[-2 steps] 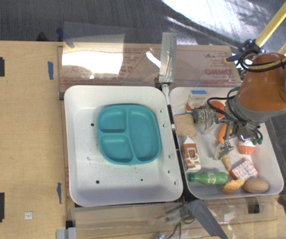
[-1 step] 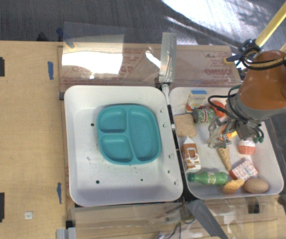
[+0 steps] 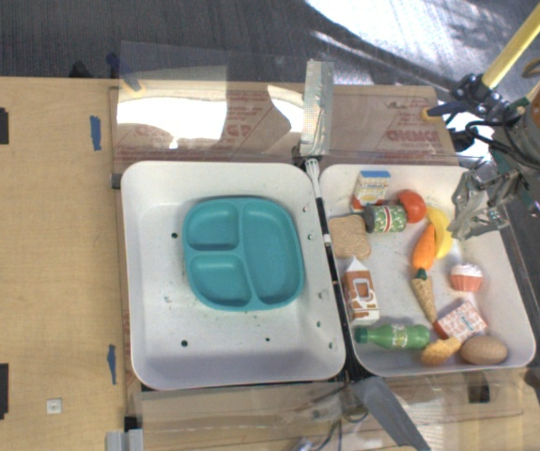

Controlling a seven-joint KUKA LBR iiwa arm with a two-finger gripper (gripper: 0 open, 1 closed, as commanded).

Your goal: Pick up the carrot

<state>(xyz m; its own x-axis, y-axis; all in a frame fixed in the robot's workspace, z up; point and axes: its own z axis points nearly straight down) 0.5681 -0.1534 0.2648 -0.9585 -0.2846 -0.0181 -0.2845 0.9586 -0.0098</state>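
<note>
Approach step: tool (image 3: 477,216) at right of frame, apparently open and holding nothing, near carrot (image 3: 424,247); next, lowering over carrot.

A: How crowded is the right white bin (image 3: 518,294)?

B: Very. The orange carrot (image 3: 424,245) lies tight among neighbours: a yellow banana-shaped piece (image 3: 441,233) touches its right side, a green can (image 3: 386,218) and a red tomato (image 3: 412,205) sit just above, and a tan ice-cream cone (image 3: 424,296) lies just below.

A: Any open floor?

B: A bare strip left of the carrot, between it and the small milk carton (image 3: 361,290). The metal two-finger gripper (image 3: 477,207) hangs near the carrot's upper right.
</note>
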